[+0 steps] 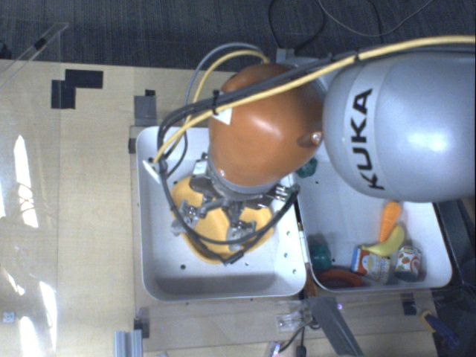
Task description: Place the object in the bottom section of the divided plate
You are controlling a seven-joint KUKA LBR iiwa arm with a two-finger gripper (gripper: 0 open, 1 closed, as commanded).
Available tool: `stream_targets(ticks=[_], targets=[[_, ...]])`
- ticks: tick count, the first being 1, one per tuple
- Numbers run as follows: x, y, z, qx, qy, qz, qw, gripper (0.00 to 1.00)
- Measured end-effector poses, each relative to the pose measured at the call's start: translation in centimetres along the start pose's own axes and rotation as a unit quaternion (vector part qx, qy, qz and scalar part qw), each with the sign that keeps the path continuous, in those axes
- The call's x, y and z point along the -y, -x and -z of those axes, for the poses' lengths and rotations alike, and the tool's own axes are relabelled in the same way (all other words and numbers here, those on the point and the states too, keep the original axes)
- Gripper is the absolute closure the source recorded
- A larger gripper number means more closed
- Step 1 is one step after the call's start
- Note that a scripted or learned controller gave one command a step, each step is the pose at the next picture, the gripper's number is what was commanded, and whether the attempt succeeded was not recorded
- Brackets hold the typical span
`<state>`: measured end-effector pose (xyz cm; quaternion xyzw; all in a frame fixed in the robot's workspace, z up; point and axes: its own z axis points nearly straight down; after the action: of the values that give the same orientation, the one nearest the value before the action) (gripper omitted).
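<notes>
**Arm low over the yellow plate in the left bin**

Pale wooden bench (74, 199) carries two shallow white bins side by side, with dark carpet beyond the far edge. Black square markers sit on the wood at the upper left.

In the left bin (223, 285) lies a yellow divided plate (212, 245), mostly covered by the arm. The grey KUKA arm (401, 117) reaches in from the right, its orange band (260, 125) directly above the plate. Yellow and black cables (186, 125) loop from the arm down around the wrist.

The hand (227, 218) hangs just above the plate, near its middle. Whether its fingers are apart or together cannot be told, since the wrist and cables hide them, and nothing can be seen between them.

The right bin (335, 199) holds a cluster of small things along its near side: an orange carrot (390, 218), a yellow banana (390, 242) touching it, a small printed carton (366, 262), a teal cup (320, 255) and a red item (342, 278). Which of these is the task's object cannot be told.
</notes>
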<state>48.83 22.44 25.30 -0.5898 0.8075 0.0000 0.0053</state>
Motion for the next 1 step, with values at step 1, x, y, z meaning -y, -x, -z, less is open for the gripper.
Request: stream_targets(ticks=[1], targets=[[5.25, 0.06, 0.97, 0.001, 0.0, 0.123, 0.9924, 0.0]])
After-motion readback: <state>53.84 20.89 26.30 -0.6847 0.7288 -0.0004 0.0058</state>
